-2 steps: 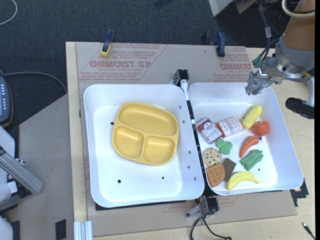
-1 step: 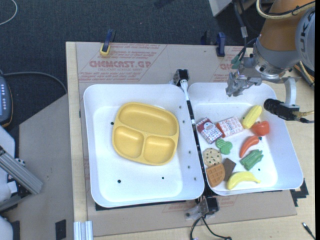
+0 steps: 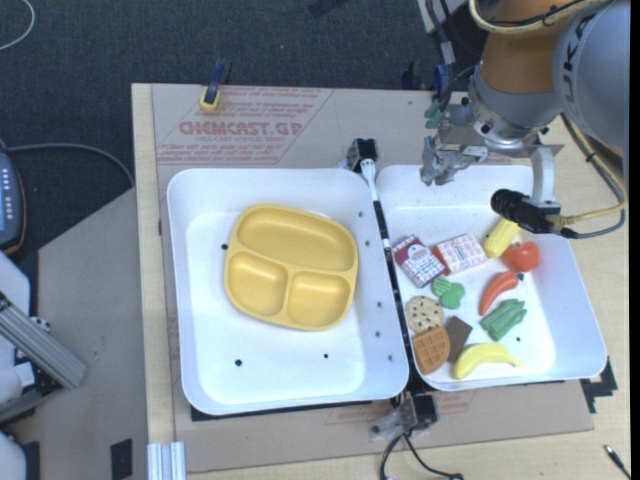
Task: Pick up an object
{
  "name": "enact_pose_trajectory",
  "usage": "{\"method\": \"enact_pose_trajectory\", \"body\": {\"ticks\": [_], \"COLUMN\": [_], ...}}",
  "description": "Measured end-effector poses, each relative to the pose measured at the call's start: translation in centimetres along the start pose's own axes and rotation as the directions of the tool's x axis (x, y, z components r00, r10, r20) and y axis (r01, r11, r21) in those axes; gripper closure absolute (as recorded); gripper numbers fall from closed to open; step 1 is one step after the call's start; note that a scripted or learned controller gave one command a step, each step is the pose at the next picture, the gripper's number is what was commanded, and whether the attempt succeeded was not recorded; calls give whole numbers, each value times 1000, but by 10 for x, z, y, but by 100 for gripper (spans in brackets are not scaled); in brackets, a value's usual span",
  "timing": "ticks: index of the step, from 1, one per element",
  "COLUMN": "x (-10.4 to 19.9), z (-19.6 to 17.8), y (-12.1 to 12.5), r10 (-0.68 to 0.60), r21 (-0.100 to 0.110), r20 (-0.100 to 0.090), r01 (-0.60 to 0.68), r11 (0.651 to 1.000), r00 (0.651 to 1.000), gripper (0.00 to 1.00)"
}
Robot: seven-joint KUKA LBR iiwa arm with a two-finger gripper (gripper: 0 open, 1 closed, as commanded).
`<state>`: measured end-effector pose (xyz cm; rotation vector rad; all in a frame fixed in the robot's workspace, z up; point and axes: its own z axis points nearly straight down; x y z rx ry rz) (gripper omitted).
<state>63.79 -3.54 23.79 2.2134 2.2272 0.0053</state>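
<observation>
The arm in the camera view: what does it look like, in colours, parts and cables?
The arm has a grey shell with dark lettering and a broad orange band above the wrist. Below the band sits a grey metal wrist ring, then a small metallic gripper. Thin black cables loop beside the band, and a black cylinder hangs from a bracket.

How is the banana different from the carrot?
The banana is yellow, while the carrot is orange-red. The banana curves like a smile; the carrot is straighter and comes to a point. The banana lies near the front edge of the right bin, and the carrot lies farther back, slanting beside the tomato. Both are toy food in the same bin, away from the gripper.
</observation>
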Motion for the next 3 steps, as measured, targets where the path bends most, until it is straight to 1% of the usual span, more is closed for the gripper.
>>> {"method": "enact_pose_trajectory", "body": {"ticks": [1,2,3], "x": [61,87,85], "z": [11,12,5], "y": [-5,-7,-2], "r10": [-1,2,4], "r21": [7,7,1], "r20": [-2,0,1], "r01": [1,-2,-4], "r11": [1000,1000,1000], "r00": [1000,1000,1000], "gripper": [100,100,100]}}
